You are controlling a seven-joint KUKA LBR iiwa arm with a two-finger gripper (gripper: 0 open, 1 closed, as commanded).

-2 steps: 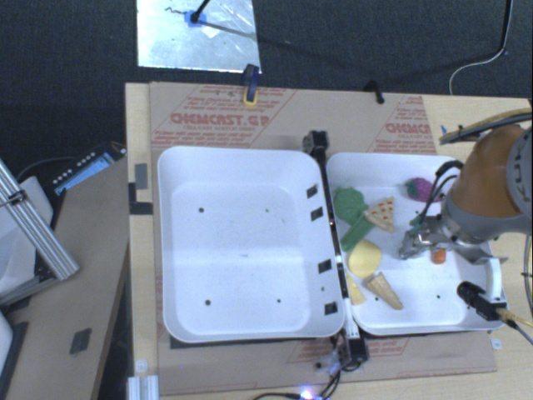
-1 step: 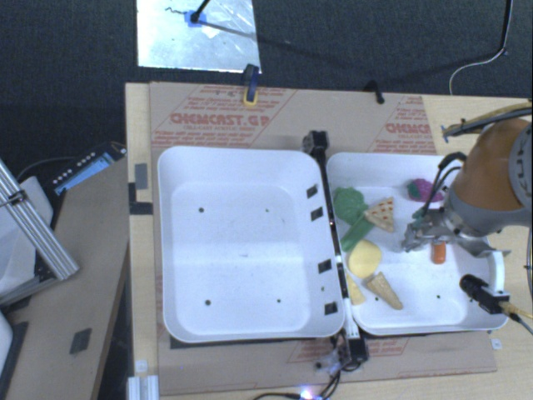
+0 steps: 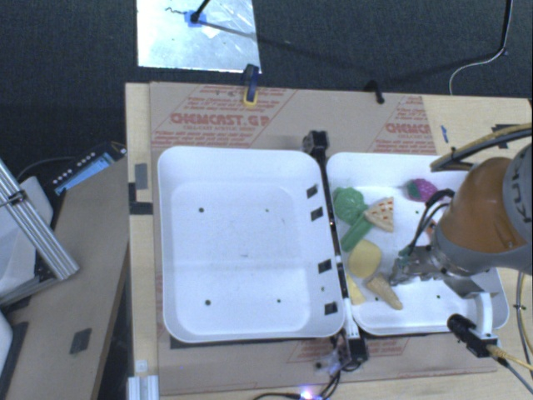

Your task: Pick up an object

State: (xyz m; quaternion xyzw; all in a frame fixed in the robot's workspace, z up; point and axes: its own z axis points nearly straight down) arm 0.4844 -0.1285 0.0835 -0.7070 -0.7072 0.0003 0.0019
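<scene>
My gripper (image 3: 403,271) reaches down into the right bin (image 3: 391,167) from the right, under the orange-banded wrist (image 3: 483,215). Its tip sits right beside a tan cone-shaped piece (image 3: 386,291) and a pale yellow round piece (image 3: 365,258). Further back in the same bin lie a green toy (image 3: 350,209), a pizza slice (image 3: 382,214) and a purple object (image 3: 422,190). The arm's body hides the bin's right part.
The left bin (image 3: 241,242) lies beside the right one, with black clips (image 3: 323,240) along the shared wall. Both rest on a cardboard sheet (image 3: 225,115). A shiny plate (image 3: 196,22) lies at the back, and a metal rail (image 3: 29,227) stands at the left.
</scene>
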